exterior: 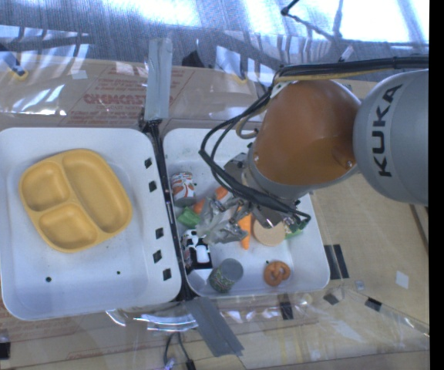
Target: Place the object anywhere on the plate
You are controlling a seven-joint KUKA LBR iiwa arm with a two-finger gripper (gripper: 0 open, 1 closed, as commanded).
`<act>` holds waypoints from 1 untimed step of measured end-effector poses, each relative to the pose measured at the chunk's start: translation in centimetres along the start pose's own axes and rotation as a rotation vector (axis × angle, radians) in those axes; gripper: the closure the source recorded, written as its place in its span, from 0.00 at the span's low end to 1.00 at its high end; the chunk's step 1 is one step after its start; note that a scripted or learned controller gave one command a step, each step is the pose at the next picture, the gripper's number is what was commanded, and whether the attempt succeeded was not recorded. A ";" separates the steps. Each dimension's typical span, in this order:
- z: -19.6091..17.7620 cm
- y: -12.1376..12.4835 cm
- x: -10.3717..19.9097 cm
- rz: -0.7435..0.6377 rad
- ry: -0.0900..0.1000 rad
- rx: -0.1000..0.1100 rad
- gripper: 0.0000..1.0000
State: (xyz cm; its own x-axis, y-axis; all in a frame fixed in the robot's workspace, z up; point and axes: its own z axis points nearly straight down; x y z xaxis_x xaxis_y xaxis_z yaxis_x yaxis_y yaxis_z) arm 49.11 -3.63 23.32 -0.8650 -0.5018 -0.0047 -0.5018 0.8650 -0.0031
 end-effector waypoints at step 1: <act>3.0 2.8 -6.1 0.299 0.004 -0.003 1.00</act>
State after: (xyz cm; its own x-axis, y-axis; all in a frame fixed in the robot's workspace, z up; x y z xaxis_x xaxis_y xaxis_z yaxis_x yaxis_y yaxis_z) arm 53.02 1.82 20.37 -0.9744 -0.2248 -0.0010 -0.2248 0.9744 0.0009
